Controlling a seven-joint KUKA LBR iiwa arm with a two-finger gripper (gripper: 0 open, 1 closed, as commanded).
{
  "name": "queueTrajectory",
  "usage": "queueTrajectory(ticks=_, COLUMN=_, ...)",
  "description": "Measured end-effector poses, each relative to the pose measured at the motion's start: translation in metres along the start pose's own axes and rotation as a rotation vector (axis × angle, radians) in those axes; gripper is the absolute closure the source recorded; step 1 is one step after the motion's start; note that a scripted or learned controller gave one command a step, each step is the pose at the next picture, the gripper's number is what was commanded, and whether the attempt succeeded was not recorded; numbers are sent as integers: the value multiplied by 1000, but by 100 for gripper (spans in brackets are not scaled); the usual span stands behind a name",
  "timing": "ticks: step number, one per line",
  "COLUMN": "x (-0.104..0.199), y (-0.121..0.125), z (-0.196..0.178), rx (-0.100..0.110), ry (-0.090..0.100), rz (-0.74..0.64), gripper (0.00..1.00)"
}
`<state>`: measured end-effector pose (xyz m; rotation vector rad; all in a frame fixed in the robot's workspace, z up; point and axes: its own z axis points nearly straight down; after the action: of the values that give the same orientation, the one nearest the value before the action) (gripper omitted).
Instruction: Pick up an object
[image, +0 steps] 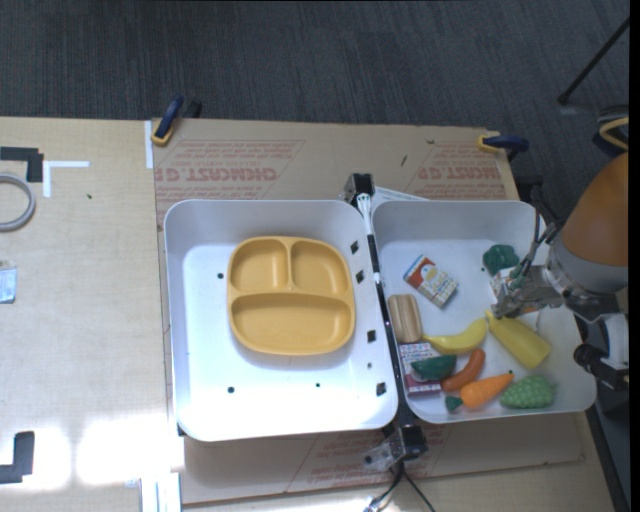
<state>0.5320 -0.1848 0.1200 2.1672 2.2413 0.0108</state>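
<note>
The right bin (450, 210) holds several toy foods. A small white carton (431, 281) lies near its middle, with a tan bread stick (405, 317) by the left wall. A banana (455, 338) and a chunky yellow piece (524, 341) lie side by side. A red sausage (465, 370), a carrot (482, 390) and a green bunch (528, 392) line the front. My gripper (510, 300) hangs low at the bin's right side, just above the yellow piece's upper end and below a dark green item (500, 258). I see nothing held.
The left bin (200, 300) carries a yellow divided plate (292, 295). A black clamp (360, 187) joins the bins at the back, another (400, 440) at the front. Brown cardboard (260, 165) lies under both bins. The arm's orange band (605, 215) looms over the right wall.
</note>
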Motion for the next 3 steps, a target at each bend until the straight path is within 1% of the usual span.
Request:
queueTrajectory(ticks=1, x=3, y=2, z=-2, rx=-4, ry=4, rz=-4, gripper=0)
queueTrajectory(ticks=2, x=8, y=-18, z=17, rx=-6, ry=2, rz=-378, gripper=0)
queueTrajectory(ticks=3, x=4, y=-15, z=4, rx=-18, ry=-10, rz=-373, gripper=100)
